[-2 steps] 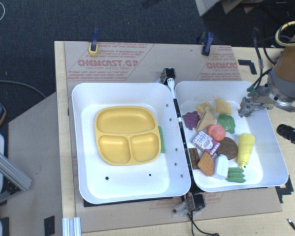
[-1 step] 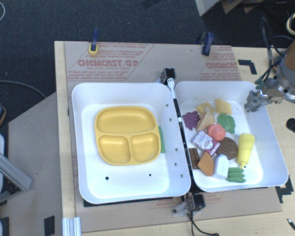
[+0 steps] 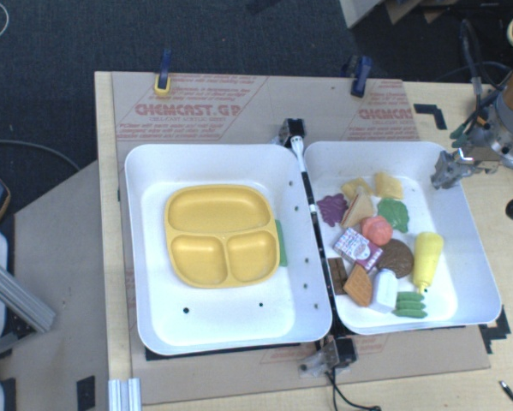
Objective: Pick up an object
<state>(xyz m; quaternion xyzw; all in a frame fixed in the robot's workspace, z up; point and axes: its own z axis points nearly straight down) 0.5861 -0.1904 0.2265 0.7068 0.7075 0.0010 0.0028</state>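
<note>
A single fixed camera is looking down at a slant on the bench (image 3: pixel 239 92) from well above, taking in both bins whole. The left bin (image 3: pixel 145 315) is sitting toward nine o'clock, the right bin (image 3: pixel 470 229) toward three o'clock. Dark floor is showing at twelve o'clock, beyond the bench's far edge.

Robot lab, test cell. Desk (image 3: pixel 239 114) topped with protective-film board printed "CHEMCAST GP", held by blue clamps (image 3: pixel 360 75) up-left of gripper (image 3: pixel 449 171). Two white bins (image 3: pixel 145 255) left of gripper, cabling (image 3: pixel 350 392) below. Dark carpet floor (image 3: pixel 110 15) beyond, aluminium framing (image 3: pixel 16 294) far left.
</note>
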